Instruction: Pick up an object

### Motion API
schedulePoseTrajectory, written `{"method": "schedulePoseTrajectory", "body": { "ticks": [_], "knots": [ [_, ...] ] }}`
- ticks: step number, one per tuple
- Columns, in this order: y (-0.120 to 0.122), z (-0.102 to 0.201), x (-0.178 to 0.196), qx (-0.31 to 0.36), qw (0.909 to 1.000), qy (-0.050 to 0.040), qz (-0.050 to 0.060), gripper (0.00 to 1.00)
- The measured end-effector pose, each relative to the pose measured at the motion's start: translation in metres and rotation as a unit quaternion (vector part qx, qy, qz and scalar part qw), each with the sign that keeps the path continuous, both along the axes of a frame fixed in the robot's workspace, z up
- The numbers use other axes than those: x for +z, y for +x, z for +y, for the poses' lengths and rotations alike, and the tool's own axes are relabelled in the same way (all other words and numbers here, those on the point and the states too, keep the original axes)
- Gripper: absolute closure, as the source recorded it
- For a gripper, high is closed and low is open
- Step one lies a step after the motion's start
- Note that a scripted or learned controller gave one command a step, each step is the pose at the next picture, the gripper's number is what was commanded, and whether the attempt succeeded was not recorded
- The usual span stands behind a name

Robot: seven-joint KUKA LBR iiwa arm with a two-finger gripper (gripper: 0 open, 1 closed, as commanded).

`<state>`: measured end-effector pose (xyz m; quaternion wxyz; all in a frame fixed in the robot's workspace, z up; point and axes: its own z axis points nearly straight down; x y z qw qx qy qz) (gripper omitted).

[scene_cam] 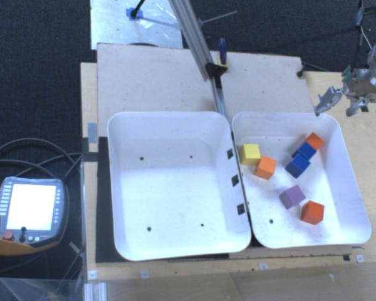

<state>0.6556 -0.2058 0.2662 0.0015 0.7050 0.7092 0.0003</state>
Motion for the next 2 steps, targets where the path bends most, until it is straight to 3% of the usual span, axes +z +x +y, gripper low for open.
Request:
{"method": "schedulePoseTrajectory", "body": {
  "ticks": [1,2],
  "knots": [
    [0.000,0.000,0.000,0.000,1.0000,-0.0002,0.000,0.00],
    [-0.004,0.005,-0.043,-0.001,1.0000,0.0004,0.002,0.00]
  ]
}}
